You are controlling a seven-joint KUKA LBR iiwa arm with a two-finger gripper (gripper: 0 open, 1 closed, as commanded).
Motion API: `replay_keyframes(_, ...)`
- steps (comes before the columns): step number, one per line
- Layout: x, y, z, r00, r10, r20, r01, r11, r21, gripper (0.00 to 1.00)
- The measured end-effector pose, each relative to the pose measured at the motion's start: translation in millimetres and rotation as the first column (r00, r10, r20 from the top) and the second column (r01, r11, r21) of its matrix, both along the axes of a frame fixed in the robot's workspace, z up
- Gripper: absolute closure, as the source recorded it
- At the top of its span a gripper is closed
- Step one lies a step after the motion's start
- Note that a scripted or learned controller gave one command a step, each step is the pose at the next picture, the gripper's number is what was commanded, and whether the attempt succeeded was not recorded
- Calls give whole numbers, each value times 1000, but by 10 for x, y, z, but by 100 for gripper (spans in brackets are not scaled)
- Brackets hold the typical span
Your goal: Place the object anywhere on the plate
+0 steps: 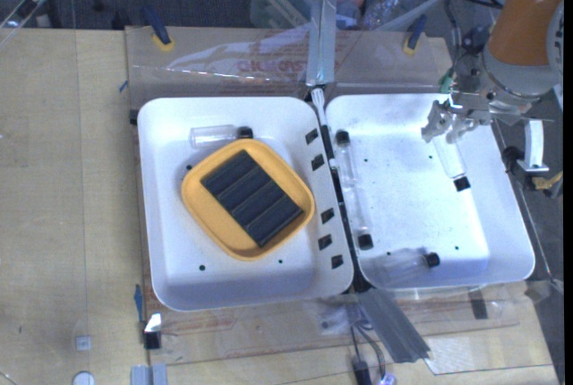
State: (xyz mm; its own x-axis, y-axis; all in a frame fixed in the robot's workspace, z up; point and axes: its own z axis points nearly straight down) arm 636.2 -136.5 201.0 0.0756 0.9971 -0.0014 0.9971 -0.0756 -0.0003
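1. Gripper (445, 125) over the right bin's (501, 231) far corner; whether it is spread or pinching cannot be told.
2. Dark ridged object (252, 196) lies on the yellow plate (199, 195), left bin (170, 276).

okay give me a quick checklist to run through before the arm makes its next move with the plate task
1. Yellow plate lies flat in the left bin: ok.
2. Plate surface free to receive the object: not ok, a black ribbed block covers most of it.
3. Gripper is over the right bin, away from the plate: ok.
4. Object held between the fingers: cannot tell; a clear tube with a black cap lies just below the gripper.
5. Path across the divider between the bins: cannot tell.
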Motion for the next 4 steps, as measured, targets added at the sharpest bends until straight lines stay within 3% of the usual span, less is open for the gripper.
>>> replay_keyframes(1, 1, 0, 2, 1000, 0, 0, 0, 1000, 0, 0)
replay_keyframes(2, 29, -212, 197, 1000, -14, 3, 14, 1000, 0, 0)
replay_keyframes(3, -122, 55, 426, 1000, 25, -1, -25, 1000, 2, 0)
replay_keyframes(4, -64, -248, 386, 1000, 18, 3, -18, 1000, -1, 0)
